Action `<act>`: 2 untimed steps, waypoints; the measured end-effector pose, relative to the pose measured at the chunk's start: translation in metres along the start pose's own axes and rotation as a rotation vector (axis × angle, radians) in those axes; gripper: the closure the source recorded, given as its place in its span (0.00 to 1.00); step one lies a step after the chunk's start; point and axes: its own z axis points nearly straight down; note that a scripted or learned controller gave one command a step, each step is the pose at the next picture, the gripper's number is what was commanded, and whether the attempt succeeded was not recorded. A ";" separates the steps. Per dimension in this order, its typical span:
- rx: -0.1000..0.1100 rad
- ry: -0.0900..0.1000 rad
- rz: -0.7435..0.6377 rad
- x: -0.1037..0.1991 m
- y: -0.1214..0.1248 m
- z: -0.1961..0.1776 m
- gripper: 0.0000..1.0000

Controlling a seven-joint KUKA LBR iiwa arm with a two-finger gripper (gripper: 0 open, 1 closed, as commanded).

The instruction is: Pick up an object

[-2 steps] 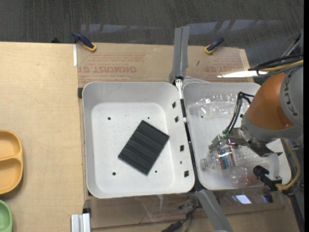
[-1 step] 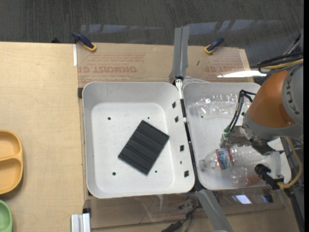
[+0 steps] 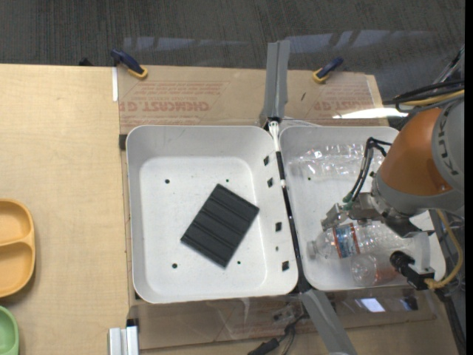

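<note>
The arm reaches in from the right and hangs low over the right bin, its orange band bright above the wrist. The gripper sits over the middle of that bin, just above a clear plastic bottle with a red and blue label, which lies on its side on the bin floor. The bottle's labelled middle is directly beneath the gripper's tip and appears to touch it, though clear plastic against white makes the contact hard to judge. Whether the gripper is spread or pressed together I cannot tell, since the wrist hides most of it.

A second clear bottle (crumpled, near the far wall) lies in the same bin, well apart from the gripper. Another bit of clear plastic rests by the near wall.

In the left bin a flat black ribbed block lies tilted near the centre, well apart from the arm.
</note>
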 end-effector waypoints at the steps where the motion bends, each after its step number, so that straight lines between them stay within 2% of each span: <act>1: -0.007 -0.001 -0.018 -0.024 -0.009 0.007 0.00; 2: -0.010 -0.002 -0.019 -0.025 -0.008 -0.003 1.00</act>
